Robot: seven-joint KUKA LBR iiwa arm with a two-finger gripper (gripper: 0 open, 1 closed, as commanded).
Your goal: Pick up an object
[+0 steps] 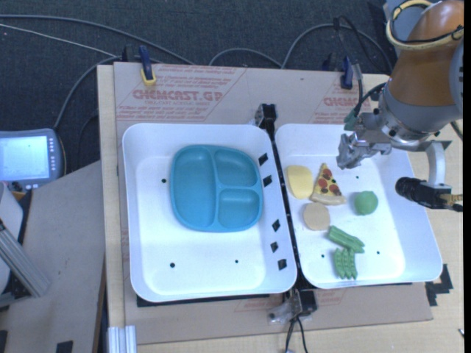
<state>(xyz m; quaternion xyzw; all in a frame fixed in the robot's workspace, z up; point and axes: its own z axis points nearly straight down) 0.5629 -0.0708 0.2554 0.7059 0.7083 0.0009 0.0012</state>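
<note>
The tool (pixel 352 155) hangs over the upper part of the right bin (pixel 412 259), just above and to the right of a toy pizza slice (pixel 327 185). Its dark fingers point down toward the bin floor, and from this slanted overhead view I cannot tell whether they are parted or closed; nothing shows between them, and they do not appear to touch any of the toys.

The toy food is gathered in the left and middle of the right bin. A pale yellow rounded piece (pixel 299 181) lies just left of the pizza slice, touching or nearly touching it. Below them sits a tan round cookie-like disc (pixel 316 217). A green ball-shaped piece (pixel 366 202) lies to the right of the pizza slice, apart from it. Lower down, a green bean pod (pixel 345 238) lies at a slant, and just below it is a second green, ridged vegetable piece (pixel 345 263).

The left bin (pixel 147 256) holds a blue divided plate (pixel 216 188) with three compartments, lying flat near its middle. Both bins sit on a cardboard-covered worktop (pixel 184 87), with two blue-and-yellow clamps (pixel 146 65) at its far edge.
</note>
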